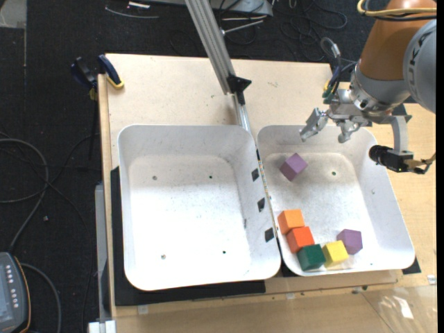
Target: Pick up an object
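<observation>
hovering with my jaws [327,124] apart and holding nothing, nothing picked yet; the purple cube [294,166] lies just below them.

Counted on the bench: two shallow white plastic bins, one on the left [139,186] and one on the right [378,186]. Counted in the right bin: two purple cubes [294,166] [351,241], two orange cubes [291,220] [300,238], one green cube [311,257], one yellow cube [336,252]. Six blocks altogether.
</observation>
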`<state>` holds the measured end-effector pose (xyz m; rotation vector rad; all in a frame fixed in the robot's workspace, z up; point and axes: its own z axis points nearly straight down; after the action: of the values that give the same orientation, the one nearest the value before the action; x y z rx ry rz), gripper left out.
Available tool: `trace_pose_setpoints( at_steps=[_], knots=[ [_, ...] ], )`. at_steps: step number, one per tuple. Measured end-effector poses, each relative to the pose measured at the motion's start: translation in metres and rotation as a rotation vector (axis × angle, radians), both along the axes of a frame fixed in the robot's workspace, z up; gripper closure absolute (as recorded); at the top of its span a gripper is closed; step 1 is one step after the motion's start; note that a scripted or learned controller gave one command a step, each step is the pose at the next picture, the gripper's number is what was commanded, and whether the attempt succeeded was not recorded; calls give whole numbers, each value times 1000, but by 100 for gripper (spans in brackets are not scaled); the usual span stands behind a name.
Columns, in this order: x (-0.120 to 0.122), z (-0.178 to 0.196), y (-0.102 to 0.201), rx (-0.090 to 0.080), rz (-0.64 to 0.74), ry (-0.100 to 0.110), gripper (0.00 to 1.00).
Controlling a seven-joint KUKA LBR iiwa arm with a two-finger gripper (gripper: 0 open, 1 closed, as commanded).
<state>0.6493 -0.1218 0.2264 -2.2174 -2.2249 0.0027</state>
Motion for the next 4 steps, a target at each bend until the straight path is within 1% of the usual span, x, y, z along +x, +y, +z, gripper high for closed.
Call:
trace_pose_setpoints(
  at_steps=[1,2,3,4],
  knots=[
    [31,-116,16,2,1,6,0],
    [8,-133,20,1,-5,2,0],
    [10,-120,20,0,-5,-4,100],
    [10,-121,20,0,-6,-3,0]
  ],
)
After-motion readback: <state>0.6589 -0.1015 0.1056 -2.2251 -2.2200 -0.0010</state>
